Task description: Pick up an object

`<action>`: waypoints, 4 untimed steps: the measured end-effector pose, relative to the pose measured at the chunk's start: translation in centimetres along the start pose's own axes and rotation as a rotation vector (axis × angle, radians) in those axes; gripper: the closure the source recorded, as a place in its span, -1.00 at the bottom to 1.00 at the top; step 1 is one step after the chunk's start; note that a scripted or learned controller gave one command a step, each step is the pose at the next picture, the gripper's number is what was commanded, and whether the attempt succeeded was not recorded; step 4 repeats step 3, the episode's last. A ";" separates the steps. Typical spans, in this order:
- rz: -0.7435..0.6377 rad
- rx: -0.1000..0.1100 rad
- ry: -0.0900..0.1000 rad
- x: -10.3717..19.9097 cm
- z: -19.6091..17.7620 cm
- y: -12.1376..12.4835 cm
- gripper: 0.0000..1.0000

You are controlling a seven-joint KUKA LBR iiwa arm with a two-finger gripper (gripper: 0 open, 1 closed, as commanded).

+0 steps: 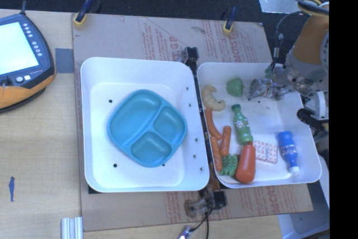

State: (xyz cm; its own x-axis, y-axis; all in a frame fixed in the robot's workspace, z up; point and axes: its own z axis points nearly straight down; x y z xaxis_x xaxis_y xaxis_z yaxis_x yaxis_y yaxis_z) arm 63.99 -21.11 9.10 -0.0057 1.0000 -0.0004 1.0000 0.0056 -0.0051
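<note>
The right bin holds several toy items. A small green lump lies at the back, with a beige curved piece to its left. In the middle stands out a green bottle. Two orange carrots run along the left wall, and a red pepper and a small green piece lie at the front. A blue bottle and a red-patterned packet lie front right. My gripper hangs low at the back of this bin, just right of the green lump, with nothing visibly in it.
The left bin holds a blue divided plate. A teach pendant rests on the bench at far left. Two clamps sit at the board's back edge. The arm's orange band rises at right.
</note>
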 end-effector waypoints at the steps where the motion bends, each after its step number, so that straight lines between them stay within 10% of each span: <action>1: -0.001 0.000 -0.001 6.9 -0.2 1.7 -1.00; 2: -0.003 0.003 0.000 6.8 -1.2 1.7 1.00; 3: -0.002 0.000 0.000 13.8 -10.1 -8.8 1.00; 4: -0.002 0.000 0.000 13.8 -10.1 -8.8 1.00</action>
